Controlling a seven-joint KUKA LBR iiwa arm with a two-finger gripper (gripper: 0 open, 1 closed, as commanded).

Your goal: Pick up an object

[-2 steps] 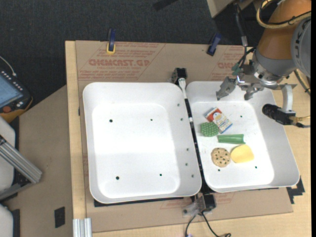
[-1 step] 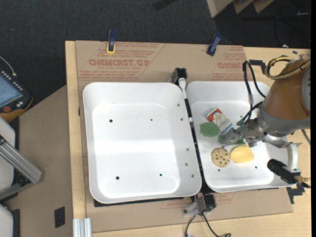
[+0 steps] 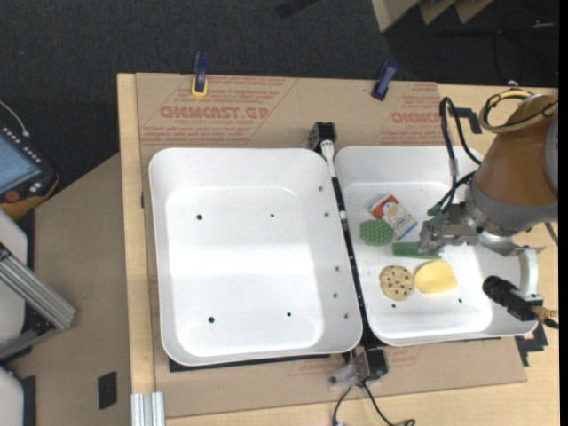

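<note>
At the far left, beyond the worktop [image 3: 266, 105], part of a device with a blue screen [image 3: 16, 169] is seen above a grey aluminium rail [image 3: 31, 282]. The worktop is covered by a brown sheet printed with red lettering, and 2 blue clamps [image 3: 200, 67] are fixed along its far edge. 2 shallow white bins are set side by side on it. In the left bin [image 3: 240, 335], 4 small dark dots are visible on the floor.

The right bin [image 3: 417, 327] is separated from the left one by a dark seam. In it, a green textured piece [image 3: 376, 232] lies near the middle, with a small red, white and blue carton [image 3: 391, 214] just beside it toward the far side. Nearer the front, a round cookie with dark chips [image 3: 396, 282] is placed, and a yellow rounded object [image 3: 435, 278] lies just beside it on the right.

The arm [image 3: 519, 167], with its orange band, is reached in from the right over the right bin. The pincer [image 3: 438, 238] is lowered just above the yellow object and to the right of the green piece, with a narrow green bit [image 3: 405, 249] lying at its left side. Whether the pincer is released or clenched cannot be told, since its tip is seen from above and is not resolved clearly. No object is seen gripped by it.
</note>
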